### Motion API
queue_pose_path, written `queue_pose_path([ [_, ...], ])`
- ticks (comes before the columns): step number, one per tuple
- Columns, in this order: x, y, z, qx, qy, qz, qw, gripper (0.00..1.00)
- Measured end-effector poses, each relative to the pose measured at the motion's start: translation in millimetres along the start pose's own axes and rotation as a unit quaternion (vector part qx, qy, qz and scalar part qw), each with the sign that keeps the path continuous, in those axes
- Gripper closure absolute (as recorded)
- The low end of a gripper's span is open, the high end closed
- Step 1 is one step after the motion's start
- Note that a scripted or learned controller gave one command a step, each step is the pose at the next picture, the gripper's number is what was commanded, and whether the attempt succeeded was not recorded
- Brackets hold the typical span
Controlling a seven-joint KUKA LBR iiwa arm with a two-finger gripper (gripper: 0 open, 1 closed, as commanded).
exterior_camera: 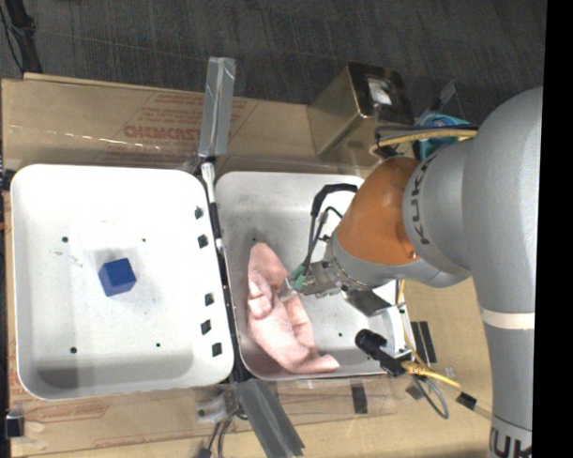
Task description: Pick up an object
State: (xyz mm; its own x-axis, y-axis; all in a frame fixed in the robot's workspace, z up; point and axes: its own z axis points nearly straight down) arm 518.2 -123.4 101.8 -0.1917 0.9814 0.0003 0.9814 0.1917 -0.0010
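While the gripper [294, 286] sits low on the soft pink cloth [276, 317] to grab it | can't tell its grip | small blue cube [117, 275] waits apart.

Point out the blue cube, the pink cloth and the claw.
blue cube [118, 276]: camera view, top face.
pink cloth [276, 319]: camera view, middle of the crumpled fabric.
claw [292, 286]: camera view, its tips at the cloth.

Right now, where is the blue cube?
The blue cube lies in the left bin of the camera view, near its middle, alone, far from the pink cloth in the right bin.
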Motion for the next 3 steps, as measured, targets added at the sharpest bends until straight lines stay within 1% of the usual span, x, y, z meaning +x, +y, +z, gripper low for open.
queue_pose_path([
  [1, 47.9, 13.3, -143.2, 0.000, 0.000, 0.043, 0.9991, 1.00],
  [2, 29.9, 26.6, -235.7, 0.000, 0.000, 0.095, 0.9955, 1.00],
  [3, 30.4, 26.6, -235.4, 0.000, 0.000, 0.094, 0.9956, 0.00],
])
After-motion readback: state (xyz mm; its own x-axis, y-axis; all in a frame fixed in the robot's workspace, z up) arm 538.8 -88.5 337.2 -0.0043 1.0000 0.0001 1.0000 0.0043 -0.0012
